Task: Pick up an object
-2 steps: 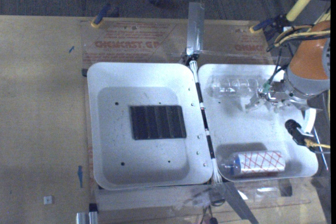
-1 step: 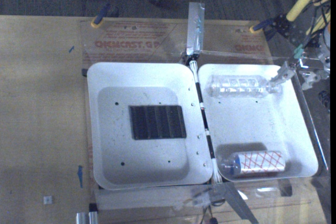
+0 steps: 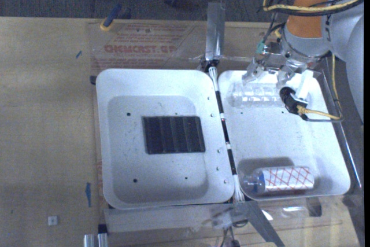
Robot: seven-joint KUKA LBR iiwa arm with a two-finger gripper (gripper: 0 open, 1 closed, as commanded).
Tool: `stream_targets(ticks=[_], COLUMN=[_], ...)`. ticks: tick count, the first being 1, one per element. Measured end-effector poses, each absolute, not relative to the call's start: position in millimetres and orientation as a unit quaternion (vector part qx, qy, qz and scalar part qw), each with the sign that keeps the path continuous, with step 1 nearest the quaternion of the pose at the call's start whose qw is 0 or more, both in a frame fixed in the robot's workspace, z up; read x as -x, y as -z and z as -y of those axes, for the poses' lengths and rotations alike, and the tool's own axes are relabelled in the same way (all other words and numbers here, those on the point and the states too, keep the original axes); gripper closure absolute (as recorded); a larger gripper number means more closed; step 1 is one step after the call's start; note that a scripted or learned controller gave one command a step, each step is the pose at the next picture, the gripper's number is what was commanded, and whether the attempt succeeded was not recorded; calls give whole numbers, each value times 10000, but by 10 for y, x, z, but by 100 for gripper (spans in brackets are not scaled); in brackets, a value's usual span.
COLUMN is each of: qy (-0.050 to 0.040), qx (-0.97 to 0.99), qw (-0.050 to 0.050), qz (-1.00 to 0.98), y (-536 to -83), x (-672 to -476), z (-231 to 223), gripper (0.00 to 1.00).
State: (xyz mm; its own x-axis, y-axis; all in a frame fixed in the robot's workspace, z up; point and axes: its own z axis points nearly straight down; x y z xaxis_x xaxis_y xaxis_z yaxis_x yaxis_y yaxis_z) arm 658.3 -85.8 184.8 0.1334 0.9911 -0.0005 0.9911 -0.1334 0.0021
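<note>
Hovering tool [image 3: 270,73], grip state unclear, above a clear plastic tray [image 3: 256,93]; label unreadable.

Hand [image 3: 269,76] above clear tray [image 3: 255,93]

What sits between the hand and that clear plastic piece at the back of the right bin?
Nothing visible. The hand hangs right over the clear plastic piece at the back of the right bin, with no other item between them. The bottle with the red-patterned label lies at that bin's near end, well apart.
</note>
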Motion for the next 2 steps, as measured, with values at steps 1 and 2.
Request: stream_targets(ticks=[1, 2], qy=[-6, -8], qx=[-7094, -6750], qw=[22, 19], qz=[-7048, -7378], y=[-1735, -1379], x=[-6675, -6675], z=[1017, 1045], gripper=[0, 0])
